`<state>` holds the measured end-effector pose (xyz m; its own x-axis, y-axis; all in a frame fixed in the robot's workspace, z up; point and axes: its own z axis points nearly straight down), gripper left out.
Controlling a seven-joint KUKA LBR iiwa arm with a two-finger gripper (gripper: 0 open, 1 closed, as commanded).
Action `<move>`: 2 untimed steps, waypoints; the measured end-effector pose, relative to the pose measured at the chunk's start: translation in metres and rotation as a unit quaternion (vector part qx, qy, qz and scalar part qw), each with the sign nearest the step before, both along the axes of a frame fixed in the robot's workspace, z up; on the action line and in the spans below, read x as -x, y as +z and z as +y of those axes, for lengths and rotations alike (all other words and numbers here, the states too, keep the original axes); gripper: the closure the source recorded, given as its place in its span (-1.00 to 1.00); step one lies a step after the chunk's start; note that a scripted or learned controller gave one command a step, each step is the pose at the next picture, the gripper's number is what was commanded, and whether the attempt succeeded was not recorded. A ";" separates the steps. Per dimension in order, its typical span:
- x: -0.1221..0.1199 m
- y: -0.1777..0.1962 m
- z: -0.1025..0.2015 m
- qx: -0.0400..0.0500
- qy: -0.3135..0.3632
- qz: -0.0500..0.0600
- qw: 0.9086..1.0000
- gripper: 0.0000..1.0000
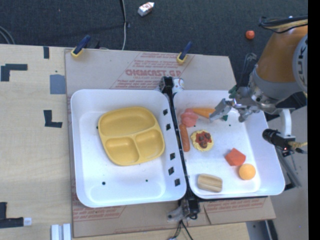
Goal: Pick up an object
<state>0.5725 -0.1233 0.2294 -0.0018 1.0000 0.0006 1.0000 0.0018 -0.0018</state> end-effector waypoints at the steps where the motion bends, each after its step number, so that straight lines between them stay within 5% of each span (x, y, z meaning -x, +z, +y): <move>1: -0.009 -0.146 0.012 0.001 -0.001 0.002 1.000 -1.00; 2: -0.014 -0.123 0.011 0.001 0.000 -0.006 1.000 1.00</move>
